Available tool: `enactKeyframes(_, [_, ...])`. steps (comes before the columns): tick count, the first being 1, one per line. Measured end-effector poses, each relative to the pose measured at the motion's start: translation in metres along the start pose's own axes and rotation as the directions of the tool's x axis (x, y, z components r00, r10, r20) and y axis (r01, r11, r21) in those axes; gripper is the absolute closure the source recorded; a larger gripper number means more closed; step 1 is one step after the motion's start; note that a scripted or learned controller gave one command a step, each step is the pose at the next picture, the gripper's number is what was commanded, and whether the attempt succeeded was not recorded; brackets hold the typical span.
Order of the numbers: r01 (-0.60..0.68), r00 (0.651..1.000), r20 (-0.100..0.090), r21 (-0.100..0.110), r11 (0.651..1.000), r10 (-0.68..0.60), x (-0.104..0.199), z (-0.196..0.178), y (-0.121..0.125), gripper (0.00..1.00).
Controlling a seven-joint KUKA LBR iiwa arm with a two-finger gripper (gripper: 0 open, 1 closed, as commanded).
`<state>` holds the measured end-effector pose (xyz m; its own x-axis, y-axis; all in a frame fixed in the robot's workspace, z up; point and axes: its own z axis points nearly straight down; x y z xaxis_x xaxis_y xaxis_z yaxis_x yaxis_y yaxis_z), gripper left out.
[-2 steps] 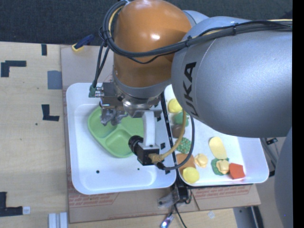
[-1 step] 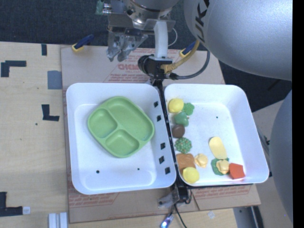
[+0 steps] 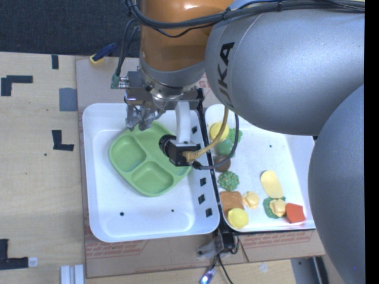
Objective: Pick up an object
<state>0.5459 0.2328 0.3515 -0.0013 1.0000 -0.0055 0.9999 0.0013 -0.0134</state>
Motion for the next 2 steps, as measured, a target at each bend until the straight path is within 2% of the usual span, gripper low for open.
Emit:
enactKeyframes(1, [-0.003,1.0,0.001,-0.003,1.0,0.003,-0.001,0.119,0.068,1.0])
enactKeyframes(2, [0.004,1.0,-0.006,-0.007,1.0,-0.004,0.003,0.09,-0.021,1.0])
